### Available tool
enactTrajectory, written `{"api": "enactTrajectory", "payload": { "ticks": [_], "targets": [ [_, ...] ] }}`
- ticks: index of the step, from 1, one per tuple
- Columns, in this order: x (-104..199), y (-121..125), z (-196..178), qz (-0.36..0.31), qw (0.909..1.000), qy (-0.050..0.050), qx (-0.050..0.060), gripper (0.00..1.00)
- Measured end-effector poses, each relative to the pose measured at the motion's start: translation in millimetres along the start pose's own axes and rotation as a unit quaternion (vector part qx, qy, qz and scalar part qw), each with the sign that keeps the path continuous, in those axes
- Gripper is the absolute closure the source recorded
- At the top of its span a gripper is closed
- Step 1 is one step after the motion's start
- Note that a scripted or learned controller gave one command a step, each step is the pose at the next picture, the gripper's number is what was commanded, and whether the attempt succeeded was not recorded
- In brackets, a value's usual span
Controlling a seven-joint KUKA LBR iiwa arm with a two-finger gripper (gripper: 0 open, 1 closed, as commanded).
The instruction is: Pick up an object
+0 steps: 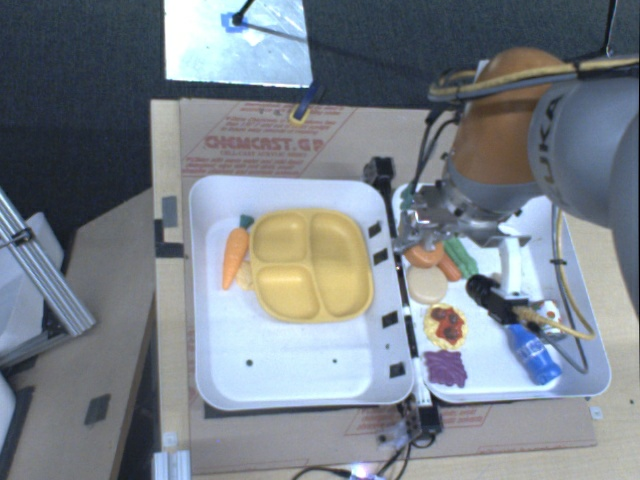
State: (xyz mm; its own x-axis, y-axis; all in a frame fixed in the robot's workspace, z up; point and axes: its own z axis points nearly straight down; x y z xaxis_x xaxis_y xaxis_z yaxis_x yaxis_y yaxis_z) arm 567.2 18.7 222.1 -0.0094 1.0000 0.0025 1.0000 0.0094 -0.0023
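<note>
Hovering jaws [425, 230] low over right bin [580, 368] clutter, lining up on orange toy [425, 256] beside cookie [428, 286]. Can't tell jaw opening. Nothing visibly gripped.

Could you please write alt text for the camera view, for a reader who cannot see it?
A grey robot arm with an orange band lowers its end effector into the right white bin, over toy foods: a pizza slice, purple grapes and a blue bottle. The left white bin holds a yellow divided plate with a toy carrot beside it.
</note>
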Motion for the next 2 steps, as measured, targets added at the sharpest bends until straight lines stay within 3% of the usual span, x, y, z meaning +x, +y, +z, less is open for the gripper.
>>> {"api": "enactTrajectory", "payload": {
  "ticks": [1,2],
  "targets": [
    [25,-6,8,0.002,1.0,-0.001,-0.001,1.0],
    [17,0,-7,0.004,1.0,-0.001,-0.002,1.0]
  ]
}}
